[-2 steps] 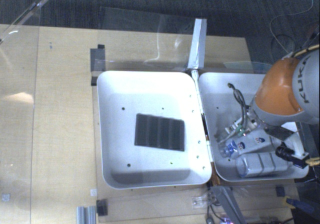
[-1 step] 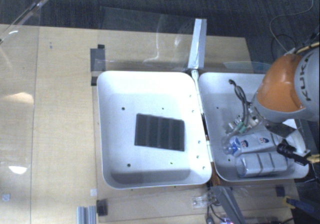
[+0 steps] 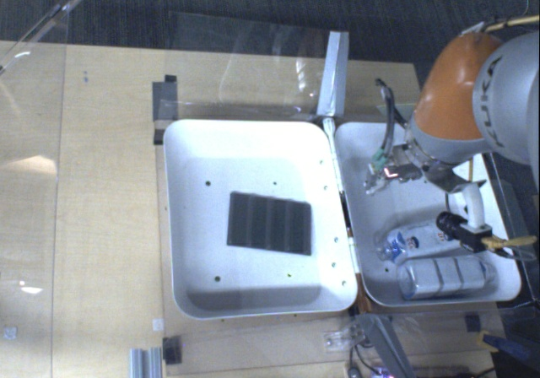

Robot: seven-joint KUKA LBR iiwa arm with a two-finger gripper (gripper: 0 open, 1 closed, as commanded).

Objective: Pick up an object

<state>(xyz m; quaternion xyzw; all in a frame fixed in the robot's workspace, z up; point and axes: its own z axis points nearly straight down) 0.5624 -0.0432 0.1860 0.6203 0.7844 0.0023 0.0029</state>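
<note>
Hovering over right bin (image 3: 363, 224), arm (image 3: 472, 98) above grey ridged block (image 3: 445, 276).

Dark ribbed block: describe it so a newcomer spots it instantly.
Two white bins sit side by side; take the left bin, away from the arm. The dark ribbed block lies flat near its middle, a charcoal rectangle with parallel grooves. The clutter of pale and small items lies in the right bin.

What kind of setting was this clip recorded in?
Most likely a robotics lab's bin-picking test station: two white bins, the left bin and the right bin, sit on a wooden bench, clear shield panels stand behind, and a KUKA arm reaches in.
</note>
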